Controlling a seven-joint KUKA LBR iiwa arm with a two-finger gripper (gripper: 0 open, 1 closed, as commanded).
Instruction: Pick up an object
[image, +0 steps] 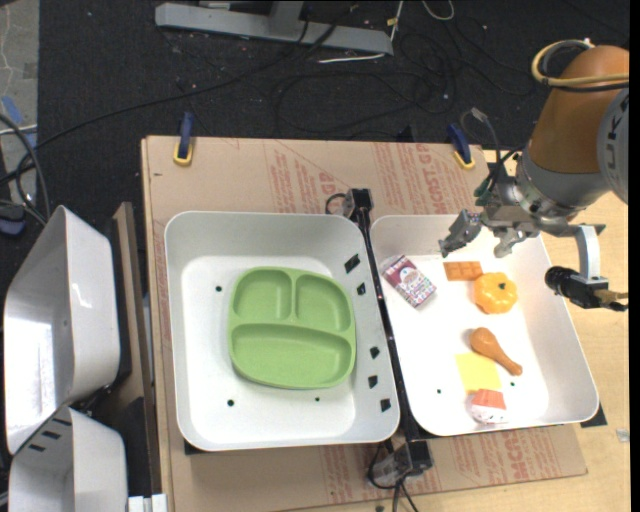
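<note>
1. We see the things to pick from in the right bin (560, 345): a small purple-and-white packet (410, 280) at the far left, an orange cracker (462, 270) beside it, an orange toy pepper (495, 293) just right of the cracker, a toy drumstick (495, 350) nearer the middle, a yellow block (478, 372) and a small red-and-white piece (487, 404) at the near side.
2. The left bin (190, 330) holds a green divided plate (292, 328).
3. We judge these toys to be light, stiff plastic, not fragile but smooth enough to slip. The pepper is round and bulky, so it is best taken across its middle. The drumstick is best taken across its thick end. The cracker lies flat and thin, and we think it is hard to get under.
4. The tool (487, 235) hangs over the far edge of the right bin, just beyond the cracker and the pepper. Its two prongs stand spread apart, with nothing between them and touching nothing we can make out.
5. The pepper and the cracker lie closest to the tool.
</note>
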